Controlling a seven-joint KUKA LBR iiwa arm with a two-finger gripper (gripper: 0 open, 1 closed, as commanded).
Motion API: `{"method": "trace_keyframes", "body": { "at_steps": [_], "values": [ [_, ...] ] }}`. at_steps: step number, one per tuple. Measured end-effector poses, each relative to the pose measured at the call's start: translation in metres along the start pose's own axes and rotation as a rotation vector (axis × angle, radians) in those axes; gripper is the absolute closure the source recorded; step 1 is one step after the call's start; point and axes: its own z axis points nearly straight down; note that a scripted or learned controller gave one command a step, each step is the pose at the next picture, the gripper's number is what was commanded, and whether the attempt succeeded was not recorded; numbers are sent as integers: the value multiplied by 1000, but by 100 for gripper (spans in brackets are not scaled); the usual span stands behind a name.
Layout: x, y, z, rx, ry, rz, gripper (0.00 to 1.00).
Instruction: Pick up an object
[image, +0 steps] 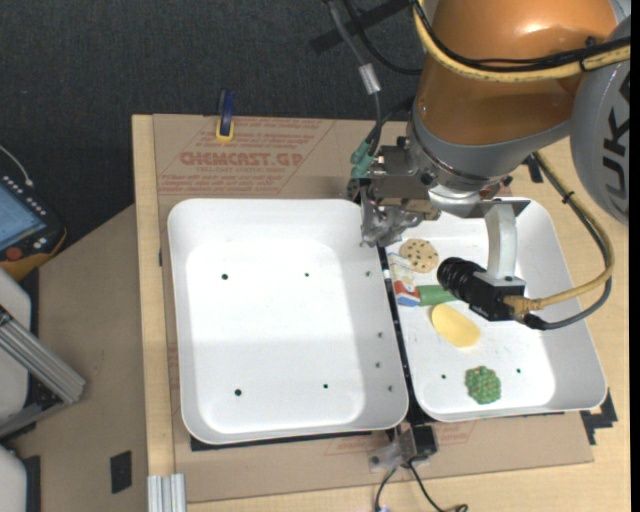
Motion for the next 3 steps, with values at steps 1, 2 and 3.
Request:
{"method": "trace_keyframes", "body": {
  "at_steps": [1,2,3],
  "values": [
    [26,-22,-18,-8,3,-4,100],
    [-40,-35,-13,-3,0,7,100],
    [19,-35,-81,-15,6,-8,100]
  ]
}}
